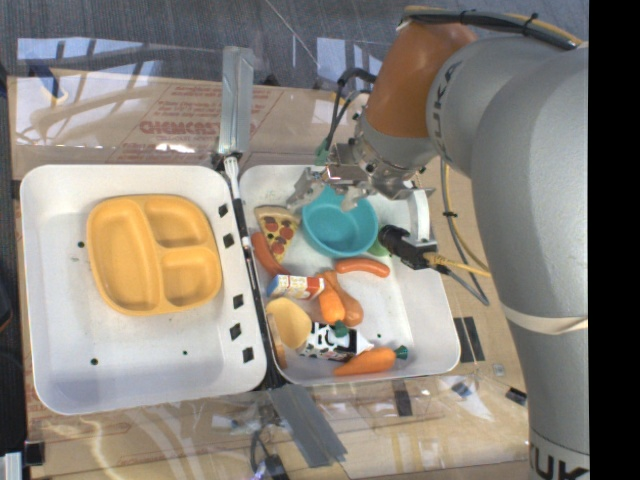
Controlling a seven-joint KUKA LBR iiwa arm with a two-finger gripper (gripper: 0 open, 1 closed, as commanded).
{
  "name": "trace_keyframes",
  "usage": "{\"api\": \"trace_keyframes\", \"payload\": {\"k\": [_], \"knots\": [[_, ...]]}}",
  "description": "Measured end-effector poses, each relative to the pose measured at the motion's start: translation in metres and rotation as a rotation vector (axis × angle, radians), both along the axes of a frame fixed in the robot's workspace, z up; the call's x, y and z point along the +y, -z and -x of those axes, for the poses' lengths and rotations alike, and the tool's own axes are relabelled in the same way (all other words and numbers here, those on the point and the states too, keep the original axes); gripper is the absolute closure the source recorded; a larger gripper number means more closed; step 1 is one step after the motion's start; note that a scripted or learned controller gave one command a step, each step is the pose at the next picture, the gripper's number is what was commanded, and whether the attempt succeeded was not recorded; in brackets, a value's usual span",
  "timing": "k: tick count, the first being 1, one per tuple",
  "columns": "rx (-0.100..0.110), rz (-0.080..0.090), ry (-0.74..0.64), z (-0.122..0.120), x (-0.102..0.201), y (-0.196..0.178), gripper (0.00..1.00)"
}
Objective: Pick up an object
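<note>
Hovering gripper (pixel 333 180) at upright teal bowl (pixel 340 225), mouth skyward

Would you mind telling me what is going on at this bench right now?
The grey arm reaches in from the right, its gripper low over the right bin, at the teal bowl. Toy food lies around it: a pizza slice, a sausage, a carrot. The left bin holds a yellow divided tray.
</note>
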State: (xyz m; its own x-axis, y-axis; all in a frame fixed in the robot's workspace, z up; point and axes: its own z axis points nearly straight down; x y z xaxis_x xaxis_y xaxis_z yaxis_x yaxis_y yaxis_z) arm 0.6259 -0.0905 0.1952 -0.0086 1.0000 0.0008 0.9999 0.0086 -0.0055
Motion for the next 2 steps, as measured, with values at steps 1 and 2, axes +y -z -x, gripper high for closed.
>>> {"api": "trace_keyframes", "payload": {"k": [1,2], "knots": [[-0.007,0.002,-0.002,-0.006,-0.002,0.103,0.00],[-0.007,0.002,-0.004,-0.007,-0.003,0.087,1.00]]}}
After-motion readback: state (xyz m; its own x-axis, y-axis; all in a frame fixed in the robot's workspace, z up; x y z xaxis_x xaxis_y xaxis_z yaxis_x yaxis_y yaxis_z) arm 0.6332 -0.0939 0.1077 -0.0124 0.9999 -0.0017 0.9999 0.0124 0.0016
